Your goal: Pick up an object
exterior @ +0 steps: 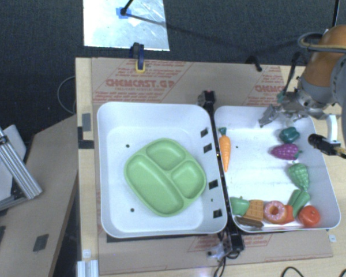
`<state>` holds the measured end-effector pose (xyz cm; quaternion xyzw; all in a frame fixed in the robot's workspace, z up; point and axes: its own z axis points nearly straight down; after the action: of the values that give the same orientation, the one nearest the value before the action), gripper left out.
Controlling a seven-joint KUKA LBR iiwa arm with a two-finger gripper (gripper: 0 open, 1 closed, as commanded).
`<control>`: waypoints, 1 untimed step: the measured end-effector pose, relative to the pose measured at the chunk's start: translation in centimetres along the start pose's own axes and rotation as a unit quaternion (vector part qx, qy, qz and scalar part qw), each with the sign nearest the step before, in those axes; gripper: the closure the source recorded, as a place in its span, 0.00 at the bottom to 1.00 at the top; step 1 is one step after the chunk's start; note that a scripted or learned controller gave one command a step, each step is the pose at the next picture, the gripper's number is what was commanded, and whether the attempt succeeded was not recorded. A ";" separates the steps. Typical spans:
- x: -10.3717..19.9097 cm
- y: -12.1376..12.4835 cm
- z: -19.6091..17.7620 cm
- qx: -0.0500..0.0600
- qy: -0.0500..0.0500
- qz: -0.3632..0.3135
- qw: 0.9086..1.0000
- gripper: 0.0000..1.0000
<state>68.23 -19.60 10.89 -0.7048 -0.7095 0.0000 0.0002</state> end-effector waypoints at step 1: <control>-0.2 0.2 1.7 0.001 -0.001 0.001 1.000 0.00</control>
<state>68.42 -19.76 9.18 -0.7053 -0.7089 0.0018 0.0001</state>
